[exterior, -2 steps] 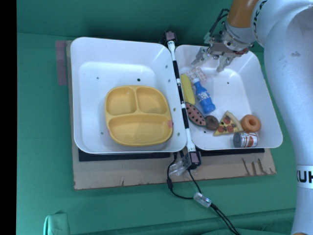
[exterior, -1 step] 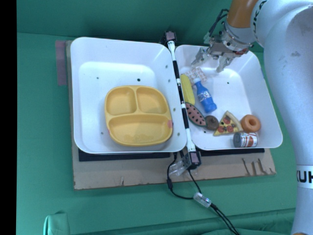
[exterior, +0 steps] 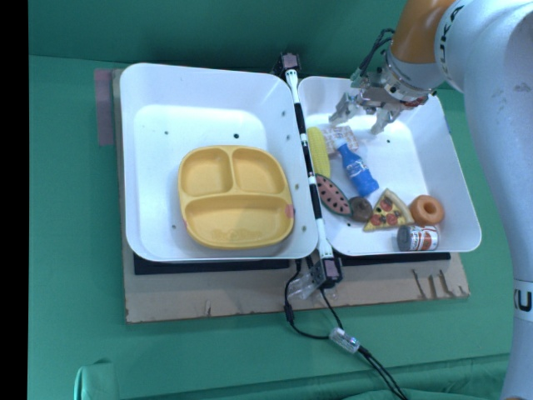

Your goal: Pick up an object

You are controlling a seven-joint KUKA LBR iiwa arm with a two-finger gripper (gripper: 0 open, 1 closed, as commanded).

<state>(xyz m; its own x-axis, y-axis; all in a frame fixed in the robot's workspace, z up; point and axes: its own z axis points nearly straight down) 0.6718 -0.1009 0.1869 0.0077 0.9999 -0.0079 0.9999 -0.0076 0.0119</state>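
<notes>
The gripper [exterior: 363, 112], fingers spread and empty, hangs just above the blue bottle [exterior: 356, 170], whose long axis runs diagonally down-right.

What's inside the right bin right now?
Right bin holds corn, blue bottle, watermelon slice, pizza slice, donut, can. Gripper covers part of its far end.

My arm [exterior: 491, 140] runs out of the picture at the top and right edges, so its base is cut off. My tool [exterior: 364, 117] hangs over the right bin [exterior: 454, 182] — whether its fingers touch anything is too blurred to tell. The can's [exterior: 417, 238] label is too small to read. A cable [exterior: 366, 357] leaves at the bottom edge — its end is cut off.
</notes>
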